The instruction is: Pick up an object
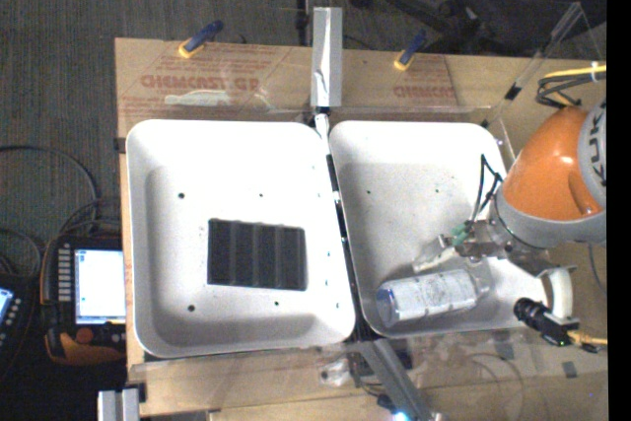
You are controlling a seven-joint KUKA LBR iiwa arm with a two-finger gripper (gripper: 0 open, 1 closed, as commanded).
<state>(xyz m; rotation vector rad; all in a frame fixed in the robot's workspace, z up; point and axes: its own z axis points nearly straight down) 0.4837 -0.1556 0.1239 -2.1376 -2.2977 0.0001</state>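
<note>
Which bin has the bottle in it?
The right bin: the clear bottle lies on its side there, below the gripper. The left bin holds a black block.

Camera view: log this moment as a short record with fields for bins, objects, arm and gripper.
left bin: holds a dark ribbed rectangular tray, lying flat near the middle
right bin: holds a clear plastic bottle, on its side at the near edge
arm: reaches in from the right, over the right bin
gripper: low over the right bin, just above the bottle
grasp: nothing visibly held
</note>
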